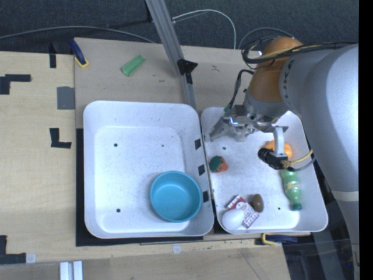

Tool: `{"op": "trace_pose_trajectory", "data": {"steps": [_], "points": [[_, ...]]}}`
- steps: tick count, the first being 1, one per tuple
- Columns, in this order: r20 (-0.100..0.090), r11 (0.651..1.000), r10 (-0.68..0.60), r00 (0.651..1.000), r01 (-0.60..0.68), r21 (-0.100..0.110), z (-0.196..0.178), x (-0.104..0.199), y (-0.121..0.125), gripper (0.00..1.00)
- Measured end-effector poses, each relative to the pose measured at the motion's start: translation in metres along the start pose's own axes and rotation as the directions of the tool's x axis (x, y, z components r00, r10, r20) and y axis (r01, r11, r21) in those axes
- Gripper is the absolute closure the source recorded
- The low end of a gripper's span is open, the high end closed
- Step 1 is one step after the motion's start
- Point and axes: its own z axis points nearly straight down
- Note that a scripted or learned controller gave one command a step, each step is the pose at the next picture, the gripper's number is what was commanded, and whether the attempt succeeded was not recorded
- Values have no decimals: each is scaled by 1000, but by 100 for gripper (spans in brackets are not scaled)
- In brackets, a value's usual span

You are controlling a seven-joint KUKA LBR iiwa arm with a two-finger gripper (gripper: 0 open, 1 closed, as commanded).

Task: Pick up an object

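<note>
A green block [132,65] is lying on the wooden surface [35,174] behind two white bins. A blue bowl [175,195] is sitting at the near right of the left bin [140,118]. In the right bin [312,212], a small orange-and-green toy [218,164] is lying near the left wall, with a white egg-like object [232,219], a red-and-white packet [245,210] and a brown lump [257,202] at the near edge. The gripper [240,127] is hanging over the bin's far end; whether its fingers are apart cannot be told. A green bottle [291,189] is lying rightmost.

Even, fairly bright overhead light gives soft shadows, mild glare on the white bins [140,112], and slightly soft detail.
</note>
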Motion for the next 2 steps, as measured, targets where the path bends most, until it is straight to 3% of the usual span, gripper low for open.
{"op": "trace_pose_trajectory", "data": {"steps": [1, 2], "points": [[-1, 1000, -1, 1000, 1, -6, -14, 1, 2, 100], [0, 1000, 1, 1000, -1, -12, -62, -5, 9, 100]]}}
